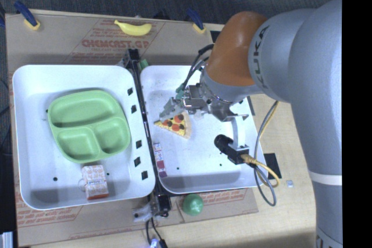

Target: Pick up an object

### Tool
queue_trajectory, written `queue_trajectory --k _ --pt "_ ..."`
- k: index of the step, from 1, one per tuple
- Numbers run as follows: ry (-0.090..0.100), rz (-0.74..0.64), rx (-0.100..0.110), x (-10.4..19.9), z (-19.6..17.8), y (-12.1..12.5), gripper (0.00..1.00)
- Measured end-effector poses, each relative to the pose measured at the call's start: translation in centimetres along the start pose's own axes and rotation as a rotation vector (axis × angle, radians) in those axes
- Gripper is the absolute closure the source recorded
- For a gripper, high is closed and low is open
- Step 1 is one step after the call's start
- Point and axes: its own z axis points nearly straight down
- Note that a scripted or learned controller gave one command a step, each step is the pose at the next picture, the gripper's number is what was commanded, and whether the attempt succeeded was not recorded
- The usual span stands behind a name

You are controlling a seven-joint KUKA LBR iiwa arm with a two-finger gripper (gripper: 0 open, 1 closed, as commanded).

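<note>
Bins sit side by side on the tabletop, and going from the left, the left bin (23,125) carries a green tray (88,125) with three wells and, nearer, a small carton (94,180) lying flat. Past the divider, the right bin (192,174) has the one thing within easy reach of the arm: a pizza slice (175,124), a toy wedge lying flat on the bin floor toward its far left part, crust side turned to the near right. The pincer (176,103) hangs just above the slice's far edge, close to it or touching; whether it is wide or narrow I cannot tell, as the wrist hides much of it, and nothing is visibly held. The slice looks light and thin, probably stiff plastic with a smooth, somewhat slippery face, so it should not break but may skid or tip when pinched. Being so flat, it offers little height; the best hold is likely across its narrow width near the thicker crust. A green ball (192,204) rests on the tabletop near the right bin.
</note>
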Motion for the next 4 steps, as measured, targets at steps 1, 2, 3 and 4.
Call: queue_trajectory --k 1,2,3,4 --pt "-0.001 0.005 -0.004 -10.4 -4.4 2.4 0.0" --pt "-0.001 0.003 -0.004 -15.3 -7.7 -0.6 0.0" --pt "0.001 0.001 0.0 -11.5 7.1 -4.4 0.0" --pt "0.0 0.002 -0.004 -15.2 7.0 4.0 0.0"
